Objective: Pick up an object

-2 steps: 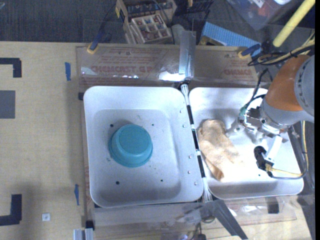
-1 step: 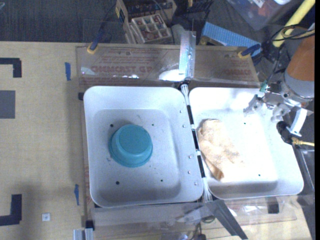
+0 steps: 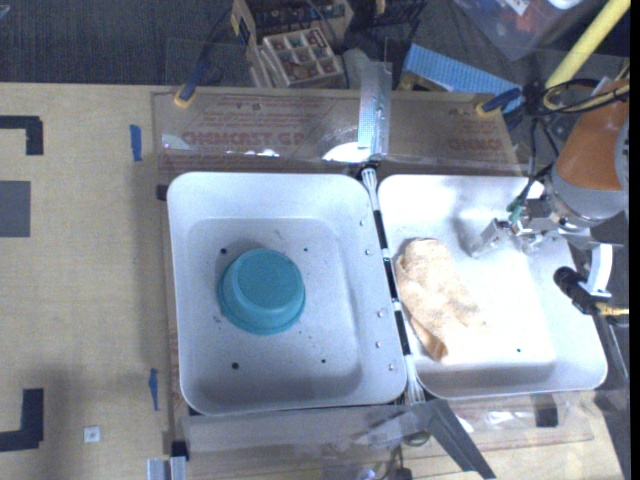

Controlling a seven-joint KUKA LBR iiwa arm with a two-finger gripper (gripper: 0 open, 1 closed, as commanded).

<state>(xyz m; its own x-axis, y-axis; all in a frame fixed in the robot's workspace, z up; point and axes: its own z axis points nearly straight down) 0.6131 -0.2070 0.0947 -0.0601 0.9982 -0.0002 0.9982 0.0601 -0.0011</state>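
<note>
A blue bowl [image 3: 262,289] is sitting upturned in the left bin [image 3: 190,218]; a tan cloth [image 3: 434,295] is lying in the right bin [image 3: 570,368]. The tool [image 3: 487,236] is hovering near the cloth, carrying nothing, its opening unclear. It is risking closing on air.

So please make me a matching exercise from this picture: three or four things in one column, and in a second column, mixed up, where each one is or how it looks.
Column one:
1. blue bowl
2. tan cloth
3. tool
4. wooden tray

Column two:
a. lies crumpled by the left wall of the right bin
b. sits upside down in the left bin
c. stands behind both bins, off the bench
d. is over the upper part of the right bin, apart from the cloth

Pairs: 1-b, 2-a, 3-d, 4-c
</note>
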